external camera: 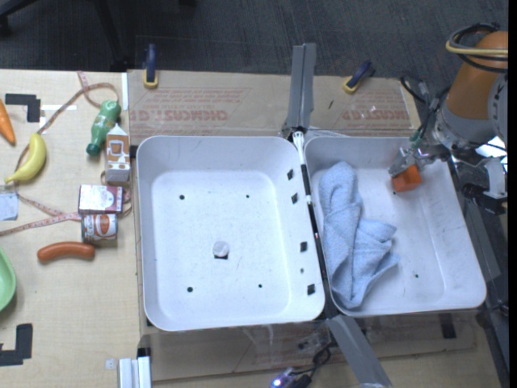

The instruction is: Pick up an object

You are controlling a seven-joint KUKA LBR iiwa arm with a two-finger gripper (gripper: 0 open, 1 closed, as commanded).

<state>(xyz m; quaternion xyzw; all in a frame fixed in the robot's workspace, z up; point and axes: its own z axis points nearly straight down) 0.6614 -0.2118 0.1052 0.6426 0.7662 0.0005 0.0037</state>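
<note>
My gripper (406, 170) hangs over the far right part of the right bin (452, 241), reaching in from the upper right. A small orange block (408, 179) sits between its fingertips, and the gripper is shut on it. A crumpled light blue cloth (351, 233) lies along the left side of the same bin. In the left bin (161, 217) a small white round piece (220, 250) rests near the middle of the floor.
A grey divider post (303, 87) stands between the bins at the back. On the bench to the left lie a banana (28, 160), a green bottle (103, 124), a small carton (118, 156), a can (100, 227) and a sausage (66, 252).
</note>
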